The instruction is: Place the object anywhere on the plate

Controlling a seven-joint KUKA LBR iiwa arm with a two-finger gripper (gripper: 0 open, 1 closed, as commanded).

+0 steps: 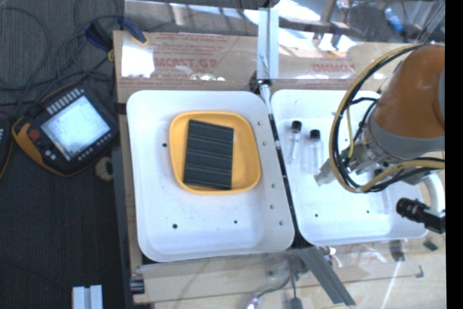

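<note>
Though the grey arm's orange band (416, 94) and looped cables at frame right hide the jaws, so their state cannot be told, the left white plastic bin (145, 177) is plain: a dark ribbed rectangular slab (209, 154) lies flat on the square yellow plate (249, 155), mid-frame.

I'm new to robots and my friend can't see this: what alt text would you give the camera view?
A dark ribbed rectangular object lies on a yellow plate in the left white bin. The grey and orange robot arm hangs over the right bin, where two small clear vials with black caps lie.
</note>
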